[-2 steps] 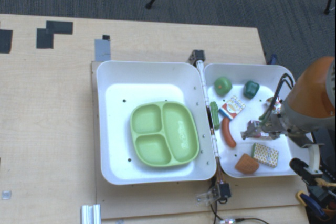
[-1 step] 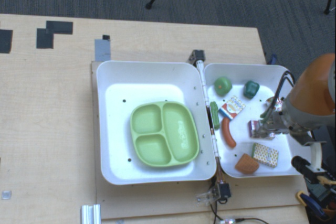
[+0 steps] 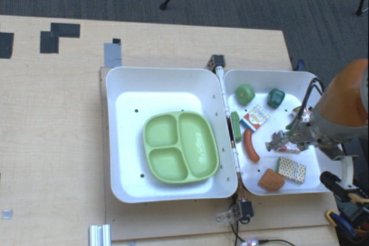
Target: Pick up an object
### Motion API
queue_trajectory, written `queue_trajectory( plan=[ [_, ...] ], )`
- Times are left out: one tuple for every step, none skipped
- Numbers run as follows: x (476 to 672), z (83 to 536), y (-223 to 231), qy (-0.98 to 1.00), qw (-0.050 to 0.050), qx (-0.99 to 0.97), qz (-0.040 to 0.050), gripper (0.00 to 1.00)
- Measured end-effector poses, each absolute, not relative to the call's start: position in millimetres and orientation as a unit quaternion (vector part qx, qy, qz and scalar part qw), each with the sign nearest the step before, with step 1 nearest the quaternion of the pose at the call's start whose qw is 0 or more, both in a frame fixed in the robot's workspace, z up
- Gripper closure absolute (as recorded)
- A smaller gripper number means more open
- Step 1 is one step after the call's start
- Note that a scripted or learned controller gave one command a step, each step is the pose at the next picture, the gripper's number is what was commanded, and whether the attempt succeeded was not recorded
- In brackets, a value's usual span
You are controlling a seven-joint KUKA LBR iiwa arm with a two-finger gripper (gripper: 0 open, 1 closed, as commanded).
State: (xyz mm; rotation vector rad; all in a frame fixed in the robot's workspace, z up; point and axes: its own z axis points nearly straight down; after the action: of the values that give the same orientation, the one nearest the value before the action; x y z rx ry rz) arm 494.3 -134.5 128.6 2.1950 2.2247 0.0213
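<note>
camera view, from above the tabletop (image 3: 52, 124): your arm (image 3: 346, 106) reaches in from the right over the right bin (image 3: 271, 76), its jaws (image 3: 281, 141) low above the bin floor, between the red sausage (image 3: 251, 146) and the patterned block (image 3: 291, 170). you cannot tell whether the jaws are open or closed, and nothing shows between them. around them lie a green apple (image 3: 245, 94), a dark green piece (image 3: 276, 97), a small printed carton (image 3: 254, 118), a green stick (image 3: 235, 127) along the bin's left wall and an orange wedge (image 3: 271, 180). in the left bin (image 3: 124, 124) you see a green divided plate (image 3: 180, 147).
</note>
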Motion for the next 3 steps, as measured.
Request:
queue_trajectory(
  plan=[
    [495.8, 139, -134, 0.713, 0.009, 0.701, 0.0082, 1.0],
    [495.7, 139, -134, 0.713, 0.009, 0.701, 0.0082, 0.0],
    [497.3, 149, -133, 0.715, 0.011, 0.699, 0.0098, 1.0]
  ],
)
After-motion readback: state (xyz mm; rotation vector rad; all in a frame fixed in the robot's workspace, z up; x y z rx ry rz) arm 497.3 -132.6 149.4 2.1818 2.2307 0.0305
